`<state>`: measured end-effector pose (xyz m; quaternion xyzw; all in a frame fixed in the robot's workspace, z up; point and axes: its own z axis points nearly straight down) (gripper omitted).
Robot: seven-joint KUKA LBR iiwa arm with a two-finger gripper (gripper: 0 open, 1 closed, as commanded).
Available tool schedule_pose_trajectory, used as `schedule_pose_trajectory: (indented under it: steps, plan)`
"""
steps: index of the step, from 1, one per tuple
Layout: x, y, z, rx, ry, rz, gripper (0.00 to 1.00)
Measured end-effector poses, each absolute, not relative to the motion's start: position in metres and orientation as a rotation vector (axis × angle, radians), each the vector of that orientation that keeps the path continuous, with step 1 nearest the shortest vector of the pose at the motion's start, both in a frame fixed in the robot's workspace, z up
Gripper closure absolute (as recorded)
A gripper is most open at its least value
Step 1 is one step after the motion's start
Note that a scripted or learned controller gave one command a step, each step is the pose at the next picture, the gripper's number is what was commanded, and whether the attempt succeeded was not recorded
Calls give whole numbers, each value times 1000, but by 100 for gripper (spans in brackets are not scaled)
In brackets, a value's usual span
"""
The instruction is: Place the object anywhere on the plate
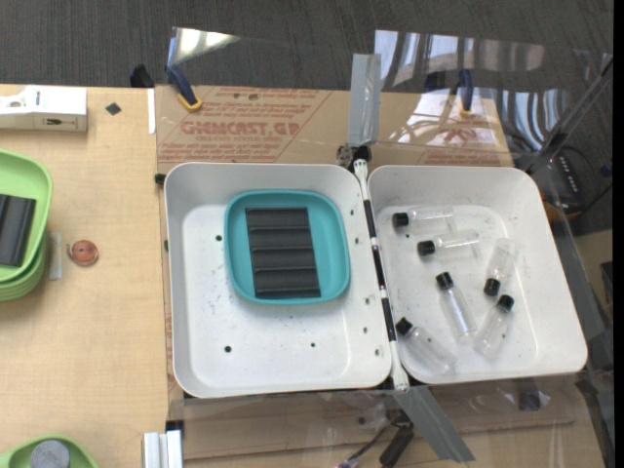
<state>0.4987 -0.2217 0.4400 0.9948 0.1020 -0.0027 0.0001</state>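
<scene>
In the left bin (pixel 195 359) a teal plate (pixel 336 252) lies flat near the back wall, carrying a dark ribbed insert (pixel 283 252) and no vial, so it sits ready as the drop target. The right bin (pixel 546 349) holds the stock: several clear vials with black caps (pixel 456 305), scattered loose on their sides, none yet moved across. How the jaws stand I cannot tell from this camera view.
</scene>
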Motion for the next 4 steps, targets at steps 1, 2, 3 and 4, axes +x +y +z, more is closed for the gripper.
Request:
schedule_pose_trajectory:
  steps: [1, 2, 3, 4]
  plan:
    - [496, -222, 440, 3126, 318, -10, 0]
    - [511, -222, 440, 3125, 321, -9, 0]
    - [503, -222, 440, 3127, 315, -10, 0]
    - [486, -222, 440, 3127, 312, -10, 0]
